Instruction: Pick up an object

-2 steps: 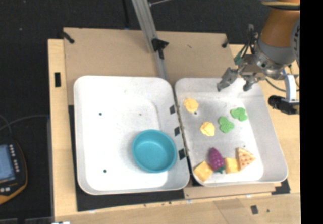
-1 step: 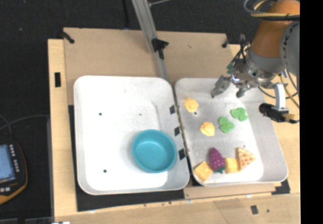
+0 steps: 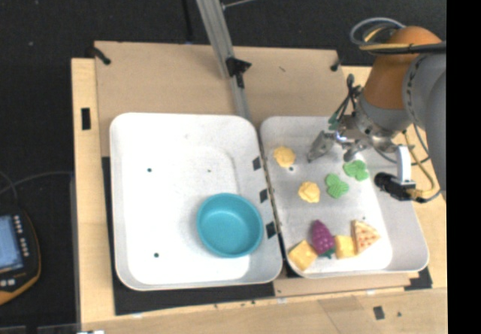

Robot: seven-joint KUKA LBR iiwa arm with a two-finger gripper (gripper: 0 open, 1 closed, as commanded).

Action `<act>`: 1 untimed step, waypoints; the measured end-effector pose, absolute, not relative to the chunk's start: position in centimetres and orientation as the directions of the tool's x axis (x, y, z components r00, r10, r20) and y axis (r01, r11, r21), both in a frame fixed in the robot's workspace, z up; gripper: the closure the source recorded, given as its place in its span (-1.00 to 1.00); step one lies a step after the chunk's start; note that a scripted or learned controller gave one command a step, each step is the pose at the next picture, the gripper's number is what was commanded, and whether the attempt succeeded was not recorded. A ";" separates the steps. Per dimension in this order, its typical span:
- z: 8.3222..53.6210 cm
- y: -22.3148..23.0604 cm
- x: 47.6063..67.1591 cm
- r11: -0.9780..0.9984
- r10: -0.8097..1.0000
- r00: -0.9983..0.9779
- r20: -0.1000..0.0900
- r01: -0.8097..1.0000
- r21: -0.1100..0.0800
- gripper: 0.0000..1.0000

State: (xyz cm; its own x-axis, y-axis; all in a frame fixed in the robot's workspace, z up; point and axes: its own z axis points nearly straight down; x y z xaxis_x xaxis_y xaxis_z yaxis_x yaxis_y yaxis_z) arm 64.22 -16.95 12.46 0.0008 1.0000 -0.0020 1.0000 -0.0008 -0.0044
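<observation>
while hovering over the right bin [image 3: 402, 250], the end effector [image 3: 334, 146] has its fingers spread, gripping nothing.

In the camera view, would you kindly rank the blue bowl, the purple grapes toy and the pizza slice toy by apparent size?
Largest to smallest:
1. Blue bowl, in the left bin, by far the largest.
2. Purple grapes toy and pizza slice toy, both in the right bin, look about alike; I would not rank one above the other.
</observation>
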 end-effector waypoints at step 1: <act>14.0 -17.0 64.5 -0.002 1.000 0.002 -0.003 1.000 0.005 1.00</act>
